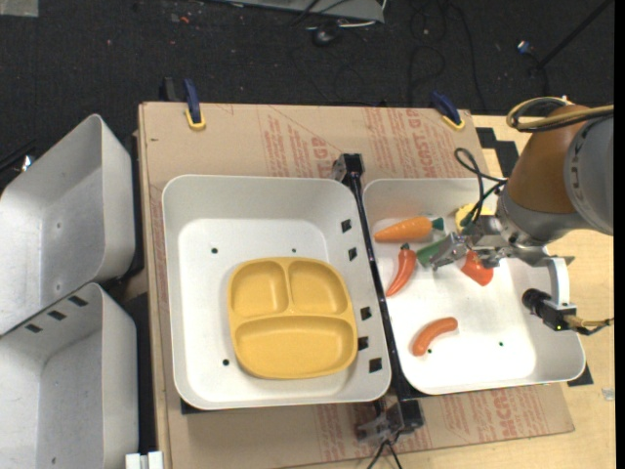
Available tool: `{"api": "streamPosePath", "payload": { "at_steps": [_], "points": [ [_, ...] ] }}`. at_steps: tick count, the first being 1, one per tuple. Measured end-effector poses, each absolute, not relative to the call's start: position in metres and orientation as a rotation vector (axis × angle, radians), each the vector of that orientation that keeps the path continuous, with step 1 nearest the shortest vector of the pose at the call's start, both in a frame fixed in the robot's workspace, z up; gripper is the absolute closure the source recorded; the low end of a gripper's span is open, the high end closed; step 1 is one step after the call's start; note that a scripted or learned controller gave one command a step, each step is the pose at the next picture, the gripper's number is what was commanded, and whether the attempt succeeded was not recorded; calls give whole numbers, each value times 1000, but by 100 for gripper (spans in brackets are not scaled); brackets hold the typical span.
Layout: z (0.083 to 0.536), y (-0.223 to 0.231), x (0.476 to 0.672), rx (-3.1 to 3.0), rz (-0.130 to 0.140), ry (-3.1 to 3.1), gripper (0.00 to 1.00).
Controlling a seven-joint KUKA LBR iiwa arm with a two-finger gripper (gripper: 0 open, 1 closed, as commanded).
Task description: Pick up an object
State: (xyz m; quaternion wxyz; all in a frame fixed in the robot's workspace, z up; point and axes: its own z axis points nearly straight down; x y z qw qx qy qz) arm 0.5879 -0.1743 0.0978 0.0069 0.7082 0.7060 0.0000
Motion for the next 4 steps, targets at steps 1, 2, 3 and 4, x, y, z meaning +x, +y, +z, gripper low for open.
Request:
{"api": "streamPosePath", "payload": {
  "at_steps": [1,2,3,4],
  "points": [
    [112,-175,591,2206,10,2202,100],
    [156,-170,596,2216,3,2222,100],
    [206,-170,598,2214,5,2220,100],
    [221,-118,582,2214,3,2230,100]
  ]
}}
